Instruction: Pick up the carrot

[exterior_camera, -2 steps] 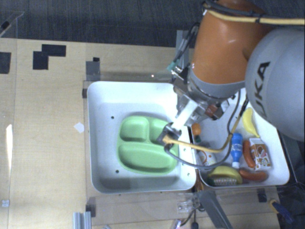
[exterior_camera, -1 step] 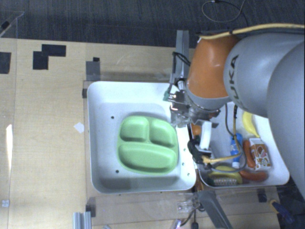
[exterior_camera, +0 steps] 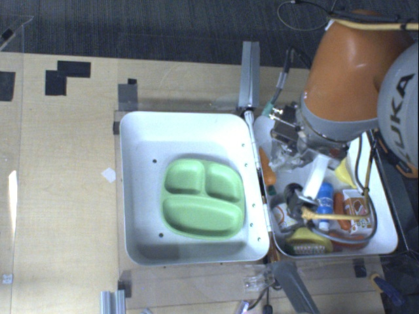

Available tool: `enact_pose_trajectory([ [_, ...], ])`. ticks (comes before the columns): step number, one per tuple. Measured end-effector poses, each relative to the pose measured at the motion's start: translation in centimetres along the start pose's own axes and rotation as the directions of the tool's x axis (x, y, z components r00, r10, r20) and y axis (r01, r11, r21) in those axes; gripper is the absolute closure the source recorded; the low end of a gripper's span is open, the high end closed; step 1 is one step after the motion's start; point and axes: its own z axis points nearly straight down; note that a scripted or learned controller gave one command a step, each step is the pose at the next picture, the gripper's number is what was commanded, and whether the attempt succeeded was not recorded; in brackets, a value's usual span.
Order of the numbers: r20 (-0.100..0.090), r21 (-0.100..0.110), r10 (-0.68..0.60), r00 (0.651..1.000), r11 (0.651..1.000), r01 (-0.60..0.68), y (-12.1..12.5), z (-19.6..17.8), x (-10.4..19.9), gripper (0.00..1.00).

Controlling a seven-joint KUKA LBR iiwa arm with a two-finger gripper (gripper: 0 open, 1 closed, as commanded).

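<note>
The carrot (exterior_camera: pixel 265 167) lies at about nine o'clock from the hand (exterior_camera: pixel 285 154), long axis running twelve-to-six along the right bin's (exterior_camera: pixel 386 237) left wall; whether the hand is clenched I cannot tell.

I see open floor all round the green tray (exterior_camera: pixel 201 198) in the left bin (exterior_camera: pixel 141 175). The right bin (exterior_camera: pixel 386 237) is crowded (clutter packed edge to edge), and the arm (exterior_camera: pixel 353 70) hangs over most of it.
</note>
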Motion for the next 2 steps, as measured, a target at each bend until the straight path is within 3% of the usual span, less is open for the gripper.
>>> enact_pose_trajectory([
  [1, 0.001, 0.002, -0.282, 0.960, 0.960, 0.282, 2.3, 3.3, -1.3, 1.00],
  [2, 0.000, -0.001, -0.494, 0.870, 0.870, 0.494, -0.4, -1.2, 1.0, 1.00],
])
